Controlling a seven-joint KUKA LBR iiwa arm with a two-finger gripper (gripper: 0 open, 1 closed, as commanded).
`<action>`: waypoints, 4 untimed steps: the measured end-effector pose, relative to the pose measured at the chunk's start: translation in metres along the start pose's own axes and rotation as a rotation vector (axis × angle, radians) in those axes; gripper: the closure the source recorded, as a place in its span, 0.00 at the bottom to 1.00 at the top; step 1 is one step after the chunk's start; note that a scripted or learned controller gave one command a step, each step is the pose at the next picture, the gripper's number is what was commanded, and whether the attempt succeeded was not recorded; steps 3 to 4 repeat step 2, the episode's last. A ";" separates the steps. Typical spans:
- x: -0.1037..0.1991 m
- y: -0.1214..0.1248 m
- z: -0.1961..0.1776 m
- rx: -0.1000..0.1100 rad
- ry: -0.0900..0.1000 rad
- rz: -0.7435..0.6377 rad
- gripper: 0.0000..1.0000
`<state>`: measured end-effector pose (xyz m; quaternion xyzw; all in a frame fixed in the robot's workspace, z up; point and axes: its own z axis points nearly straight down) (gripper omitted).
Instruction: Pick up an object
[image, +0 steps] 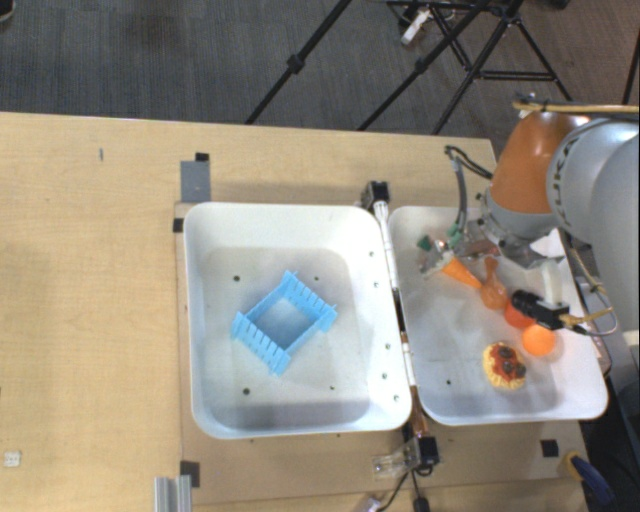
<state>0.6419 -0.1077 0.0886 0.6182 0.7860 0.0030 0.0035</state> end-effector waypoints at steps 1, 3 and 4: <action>0.001 0.003 -0.013 -0.006 0.000 -0.002 1.00; 0.033 0.008 -0.117 0.000 -0.001 -0.232 1.00; 0.033 0.008 -0.117 0.000 -0.001 -0.232 1.00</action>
